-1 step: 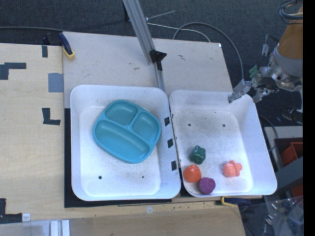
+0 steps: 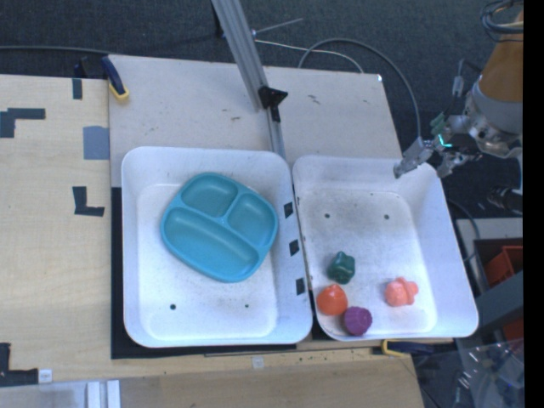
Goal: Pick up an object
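At the near edge of the right bin (image 2: 429,219) we see a purple object (image 2: 357,320) lying just beside an orange-red one (image 2: 331,298), the two close enough that they may touch. A pink-orange object (image 2: 400,291) sits a little to their right, apart from both, and a dark green piece (image 2: 342,267) rests just beyond the orange-red one. The floor of this bin is smudged with grey marks.

In the left bin (image 2: 136,228) a turquoise divided plate (image 2: 220,225) lies flat (three compartments, turned at an angle to the bin walls).

Farther back, past the right bin's far right corner, we find the pincer (image 2: 422,154) held above the rim, well apart from the four small objects, nothing between its fingers. We cannot tell whether those fingers are apart or together. The grey arm (image 2: 501,83) leads off to the right. Beyond the bins a metal pole (image 2: 242,41) crosses the counter (image 2: 195,100) at a slant.
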Robot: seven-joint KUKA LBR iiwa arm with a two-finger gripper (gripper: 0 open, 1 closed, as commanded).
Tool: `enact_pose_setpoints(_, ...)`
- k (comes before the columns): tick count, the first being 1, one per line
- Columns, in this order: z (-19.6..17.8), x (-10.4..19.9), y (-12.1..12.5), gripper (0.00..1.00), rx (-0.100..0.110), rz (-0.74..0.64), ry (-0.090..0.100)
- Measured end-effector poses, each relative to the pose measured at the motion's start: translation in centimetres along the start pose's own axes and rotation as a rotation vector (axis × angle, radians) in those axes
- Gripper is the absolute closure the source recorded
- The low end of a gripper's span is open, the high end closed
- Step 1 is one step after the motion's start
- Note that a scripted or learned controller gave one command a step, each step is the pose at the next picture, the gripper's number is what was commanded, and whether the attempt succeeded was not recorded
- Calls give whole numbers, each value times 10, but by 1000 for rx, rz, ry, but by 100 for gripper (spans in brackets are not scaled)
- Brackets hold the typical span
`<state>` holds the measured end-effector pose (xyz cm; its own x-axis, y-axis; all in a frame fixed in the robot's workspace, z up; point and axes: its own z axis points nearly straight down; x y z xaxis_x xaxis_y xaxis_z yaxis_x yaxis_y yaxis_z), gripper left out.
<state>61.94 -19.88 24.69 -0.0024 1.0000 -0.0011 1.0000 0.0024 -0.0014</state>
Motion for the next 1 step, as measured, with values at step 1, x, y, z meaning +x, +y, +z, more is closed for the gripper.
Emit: enact_pose_setpoints(1,44,6,-2,0,4,0,1)
